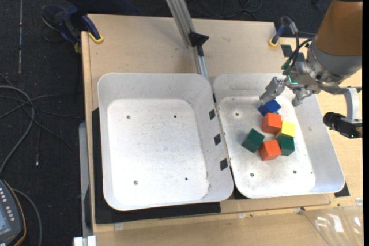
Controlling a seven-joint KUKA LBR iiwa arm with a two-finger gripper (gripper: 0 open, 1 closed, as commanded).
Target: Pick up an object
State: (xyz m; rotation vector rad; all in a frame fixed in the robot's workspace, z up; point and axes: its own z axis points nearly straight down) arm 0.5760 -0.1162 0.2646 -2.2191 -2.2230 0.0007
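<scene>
Here, line by line:

Arm: the grey arm with its orange band enters from the right and hangs over the upper part of the right-hand shallow white bin point(323, 178).

Gripper: the two-finger gripper point(283, 91) has its fingers spread apart with nothing between them; one finger point(271, 89) points down-left, the other point(298, 98) lies nearer the right wall.

Blue block: the small blue cube point(269, 106) lies just below the gripper, close by the left finger's tip; contact cannot be told.

Cluster: an orange cube point(272, 122) sits just under the blue one, a yellow cube point(287, 129) beside it, a dark green cube point(252, 140) to the left, a second orange cube point(269, 150) at the bottom, and another green cube point(286, 144) touching it.

Left bin: the left-hand shallow white bin point(155, 141) sits beside the right one on the pale wooden bench point(144, 37).
</scene>
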